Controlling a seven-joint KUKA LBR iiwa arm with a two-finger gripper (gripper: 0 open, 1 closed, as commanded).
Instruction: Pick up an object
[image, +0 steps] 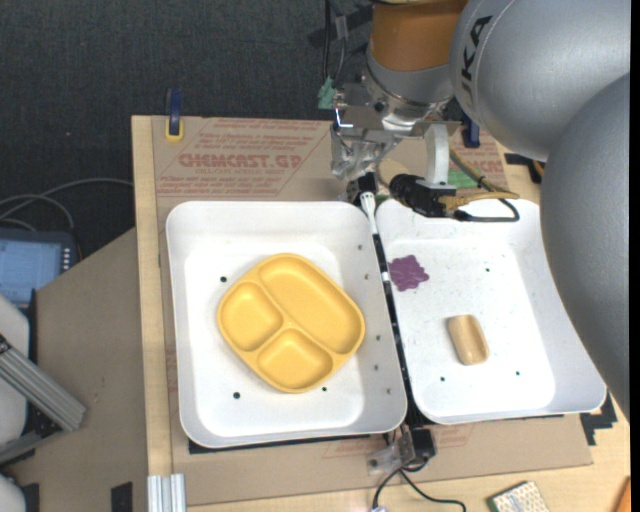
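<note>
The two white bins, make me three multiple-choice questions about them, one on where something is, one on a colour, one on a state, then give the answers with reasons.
1. Where is the yellow divided plate?
A. in the left bin
B. in the right bin
C. on the bench outside the bins

2. What colour is the small flat piece near the inner edge of the right bin?
A. green
B. purple
C. red

3. How does the tan roll-shaped object lie?
A. on the floor of the right bin, apart from the other piece
B. stacked on the plate
C. hanging over the bin's rim

Answers:
1 A, the plate sits in the middle of the left bin.
2 B, the piece is plainly purple against the white floor.
3 A, it rests alone on the right bin's floor, with white floor showing between it and the purple piece.
</note>
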